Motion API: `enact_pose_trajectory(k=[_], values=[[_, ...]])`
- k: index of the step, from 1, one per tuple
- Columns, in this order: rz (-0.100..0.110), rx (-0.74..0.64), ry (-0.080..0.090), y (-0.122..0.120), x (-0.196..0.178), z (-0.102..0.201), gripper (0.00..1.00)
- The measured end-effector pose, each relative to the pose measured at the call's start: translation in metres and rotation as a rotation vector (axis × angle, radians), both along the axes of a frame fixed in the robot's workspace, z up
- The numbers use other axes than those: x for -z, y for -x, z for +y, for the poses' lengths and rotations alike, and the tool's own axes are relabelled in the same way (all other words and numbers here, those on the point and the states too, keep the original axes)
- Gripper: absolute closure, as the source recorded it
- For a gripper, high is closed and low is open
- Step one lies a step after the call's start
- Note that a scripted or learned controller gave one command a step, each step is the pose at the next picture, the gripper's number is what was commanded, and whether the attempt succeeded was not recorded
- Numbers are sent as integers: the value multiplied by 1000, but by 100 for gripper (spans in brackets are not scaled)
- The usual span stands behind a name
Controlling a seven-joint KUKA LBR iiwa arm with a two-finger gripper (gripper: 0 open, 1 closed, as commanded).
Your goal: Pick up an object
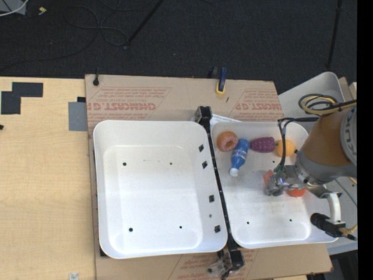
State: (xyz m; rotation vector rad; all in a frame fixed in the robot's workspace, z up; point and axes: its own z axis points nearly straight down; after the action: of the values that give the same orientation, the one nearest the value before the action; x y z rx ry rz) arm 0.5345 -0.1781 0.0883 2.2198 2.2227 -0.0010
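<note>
Left bin [111, 156], centre of frame: bare white floor. Right bin [262, 232], lower right: donut [227, 141] and blue bottle [238, 155] near its upper left corner; purple grape bunch [262, 144] beside the bottle; orange ball [285, 148] against the upper right wall; red object [295, 192] at right, partly under the arm [326, 144]. Gripper [275, 185]: low in the right bin, just beside the red object; grip state cannot be told.

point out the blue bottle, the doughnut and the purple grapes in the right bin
blue bottle [239, 154]: camera view, middle of its body
doughnut [227, 141]: camera view, on its ring
purple grapes [262, 144]: camera view, centre of the bunch
</note>
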Motion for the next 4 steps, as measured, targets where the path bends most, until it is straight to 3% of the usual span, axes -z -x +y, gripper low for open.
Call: enact_pose_trajectory(k=[1,2,3,4], values=[[0,-1,0,-78,-1,-6,100],[19,0,-3,-106,2,20,100],[8,-1,-2,-108,-6,58,100],[9,1,0,-107,2,69,100]])
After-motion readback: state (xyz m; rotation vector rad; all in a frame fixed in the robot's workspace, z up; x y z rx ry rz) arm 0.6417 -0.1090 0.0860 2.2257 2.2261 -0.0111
